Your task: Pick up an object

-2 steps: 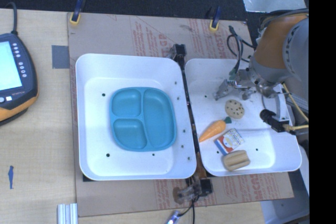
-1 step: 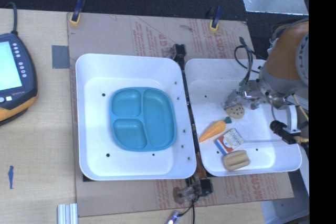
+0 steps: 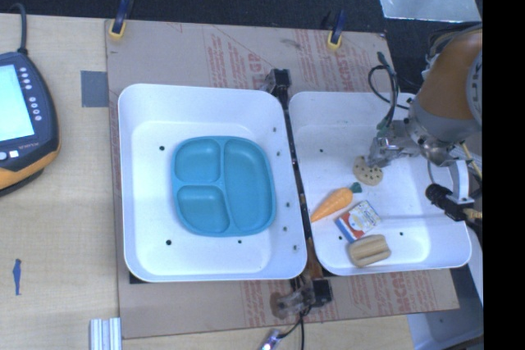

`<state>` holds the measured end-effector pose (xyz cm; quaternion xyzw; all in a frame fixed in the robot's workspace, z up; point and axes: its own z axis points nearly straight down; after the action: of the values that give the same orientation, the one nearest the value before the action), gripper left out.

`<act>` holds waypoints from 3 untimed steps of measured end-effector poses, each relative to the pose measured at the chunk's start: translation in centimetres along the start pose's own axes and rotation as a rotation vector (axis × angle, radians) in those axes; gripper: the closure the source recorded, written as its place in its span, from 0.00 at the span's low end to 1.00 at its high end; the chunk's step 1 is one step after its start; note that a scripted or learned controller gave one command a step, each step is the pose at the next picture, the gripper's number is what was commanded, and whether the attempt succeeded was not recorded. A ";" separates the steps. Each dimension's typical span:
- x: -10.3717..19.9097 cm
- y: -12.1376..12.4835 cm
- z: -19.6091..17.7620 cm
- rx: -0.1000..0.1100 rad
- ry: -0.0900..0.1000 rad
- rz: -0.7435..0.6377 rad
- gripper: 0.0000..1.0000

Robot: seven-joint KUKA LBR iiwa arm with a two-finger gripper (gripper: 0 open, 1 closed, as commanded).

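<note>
The right bin (image 3: pixel 328 115) holds several small objects. A round tan cracker with holes (image 3: pixel 369 172) lies near its middle. An orange toy carrot (image 3: pixel 331 204) lies at its left wall, with a small white carton (image 3: pixel 358 220) just right of it. A tan bread-like block (image 3: pixel 367 250) rests by the front wall. My gripper (image 3: pixel 380 152) reaches in from the right and hangs right at the cracker's upper right edge. I cannot make out whether it touches the cracker. Nothing shows lifted off the bin floor.
The left bin (image 3: pixel 139 176) holds a blue divided plate (image 3: pixel 222 185). A black and orange teach pendant (image 3: pixel 23 119) lies on the bench at the far left. Clamps (image 3: pixel 120 19) pin the cardboard mat at the back. A cable loops by the arm's wrist (image 3: pixel 384 78).
</note>
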<state>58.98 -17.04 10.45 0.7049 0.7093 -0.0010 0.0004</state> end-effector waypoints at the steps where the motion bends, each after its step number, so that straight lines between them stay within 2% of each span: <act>1: 0.0 0.0 0.0 0.000 0.000 0.000 0.00; 2: -0.1 0.0 -1.0 0.001 0.000 0.000 1.00; 3: -0.1 0.0 -1.0 0.001 0.000 0.000 0.00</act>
<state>58.96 -17.12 11.46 0.7049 0.7093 -0.0016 0.0000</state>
